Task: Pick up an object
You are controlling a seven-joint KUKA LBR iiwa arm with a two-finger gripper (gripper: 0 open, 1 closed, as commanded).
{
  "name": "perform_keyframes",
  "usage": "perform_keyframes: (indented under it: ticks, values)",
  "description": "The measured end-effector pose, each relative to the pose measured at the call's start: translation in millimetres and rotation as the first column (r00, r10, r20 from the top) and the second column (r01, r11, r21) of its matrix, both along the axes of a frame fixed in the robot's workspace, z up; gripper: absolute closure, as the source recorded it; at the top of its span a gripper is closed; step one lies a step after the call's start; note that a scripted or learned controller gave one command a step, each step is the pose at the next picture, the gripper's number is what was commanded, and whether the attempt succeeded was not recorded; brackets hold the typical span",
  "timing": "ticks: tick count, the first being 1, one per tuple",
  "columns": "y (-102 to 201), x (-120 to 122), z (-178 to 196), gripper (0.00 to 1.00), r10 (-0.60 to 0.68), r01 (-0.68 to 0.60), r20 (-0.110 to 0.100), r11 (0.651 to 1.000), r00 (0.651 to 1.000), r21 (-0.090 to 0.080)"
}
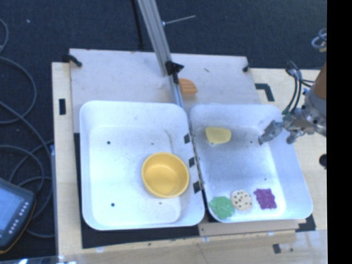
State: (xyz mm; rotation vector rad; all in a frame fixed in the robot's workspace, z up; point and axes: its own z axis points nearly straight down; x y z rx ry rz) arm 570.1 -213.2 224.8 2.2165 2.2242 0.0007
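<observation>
The gripper hangs over the right bin's upper right rim, and whether it is released or clenched cannot be told from here; nothing shows in its grasp. In that bin a pale yellow piece lies near the top left, while a green piece, a spotted cookie and a purple piece line the near edge. A yellow bowl sits in the left bin.
</observation>
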Motion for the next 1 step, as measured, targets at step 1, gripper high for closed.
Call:
perform_keyframes:
  ticks: [1]
  values:
    - [0.0, 0.0, 0.0, 0.0, 0.0, 0.0, 0.0, 1.0, 1.0, 0.0]
